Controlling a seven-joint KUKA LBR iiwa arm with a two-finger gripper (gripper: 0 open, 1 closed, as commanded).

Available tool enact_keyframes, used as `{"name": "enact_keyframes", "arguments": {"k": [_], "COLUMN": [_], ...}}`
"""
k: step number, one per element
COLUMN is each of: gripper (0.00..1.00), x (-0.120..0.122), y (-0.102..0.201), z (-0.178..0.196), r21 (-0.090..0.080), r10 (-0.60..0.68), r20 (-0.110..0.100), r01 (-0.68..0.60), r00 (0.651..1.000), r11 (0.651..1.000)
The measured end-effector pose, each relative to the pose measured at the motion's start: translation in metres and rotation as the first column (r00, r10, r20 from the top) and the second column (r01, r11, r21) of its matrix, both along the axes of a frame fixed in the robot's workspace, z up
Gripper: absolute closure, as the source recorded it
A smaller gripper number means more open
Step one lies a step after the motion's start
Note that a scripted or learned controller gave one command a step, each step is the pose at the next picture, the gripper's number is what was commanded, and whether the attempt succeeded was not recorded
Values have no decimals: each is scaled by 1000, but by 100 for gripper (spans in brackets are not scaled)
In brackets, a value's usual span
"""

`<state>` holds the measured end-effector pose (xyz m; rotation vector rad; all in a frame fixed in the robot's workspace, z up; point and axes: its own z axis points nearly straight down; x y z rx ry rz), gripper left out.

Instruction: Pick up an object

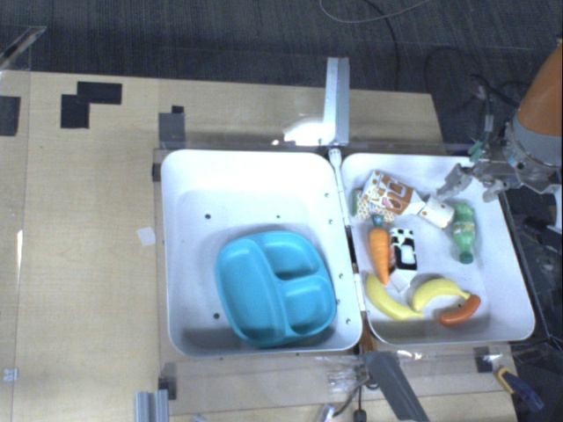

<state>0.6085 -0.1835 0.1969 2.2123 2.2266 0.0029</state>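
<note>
arm [538, 121]: cut off by the right edge, most of it out of frame
gripper [466, 176]: too blurred to read
cable [413, 7]: ran off the top edge
banana [391, 299]: partly under a second banana [437, 292]

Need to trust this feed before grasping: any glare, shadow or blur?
Camera view: bright glare on the left bin's far rim; soft shadow under the blue tray; the end effector looks slightly blurred; toys in the right bin are evenly lit, fine detail soft.
</note>
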Motion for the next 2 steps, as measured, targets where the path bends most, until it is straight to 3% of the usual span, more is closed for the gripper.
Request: {"name": "enact_keyframes", "arguments": {"k": [1, 2], "gripper": [0, 100], "x": [-19, -17], "y": [-20, -19], "z": [-106, -95], "r21": [2, 0], "r10": [-87, -85], "r20": [5, 9], "r01": [87, 85], "r00": [996, 996], "r11": [996, 996]}}
